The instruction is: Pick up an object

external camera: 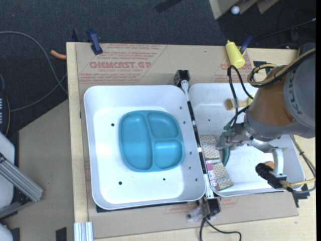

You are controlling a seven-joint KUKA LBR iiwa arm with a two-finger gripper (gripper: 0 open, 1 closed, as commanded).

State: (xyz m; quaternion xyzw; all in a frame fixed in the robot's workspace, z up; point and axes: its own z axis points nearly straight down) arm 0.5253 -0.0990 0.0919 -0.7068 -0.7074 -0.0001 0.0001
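Observation:
My gripper (225, 143) is low in the right bin (205, 95), near its left wall. It hangs just above and to the right of a patterned packet (208, 146). A second patterned packet with a pink label (217, 175) lies at the bin's front left corner. A thin dark teal piece (226, 156) shows right under the gripper; I cannot tell whether it is held. A small tan object (229, 104) sits at the back of the right bin. The arm's body hides most of this bin's right half.
The left bin (100, 185) holds a blue divided plate (150, 139) in its middle. A small orange thing (270, 163) peeks out beside the arm in the right bin. A yellow clamp handle (234, 54) stands on the bench behind the right bin.

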